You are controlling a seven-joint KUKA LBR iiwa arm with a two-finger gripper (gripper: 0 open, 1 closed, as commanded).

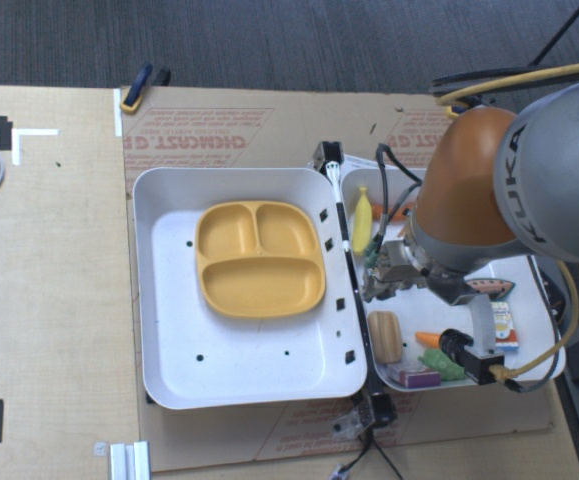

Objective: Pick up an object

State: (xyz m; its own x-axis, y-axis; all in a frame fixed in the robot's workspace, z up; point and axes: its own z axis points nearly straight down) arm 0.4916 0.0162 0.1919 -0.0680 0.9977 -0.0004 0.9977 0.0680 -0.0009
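Yellow: one divided plate (260,259); one banana (362,219) | white bins (159,298): two

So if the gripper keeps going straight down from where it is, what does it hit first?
Probably the right bin's floor along its left wall, near the banana and green item. The gripper hides what's beneath, so depth is unclear.

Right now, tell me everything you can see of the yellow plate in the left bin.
The yellow plate is a rounded-square tray of smooth, matte plastic by its look, split by raised ridges into three compartments: two small ones on the far side and one wide one nearer the camera. All three look bare. It lies flat and upright on the floor of the left bin, toward its far half, apart from the walls. Nothing touches it.
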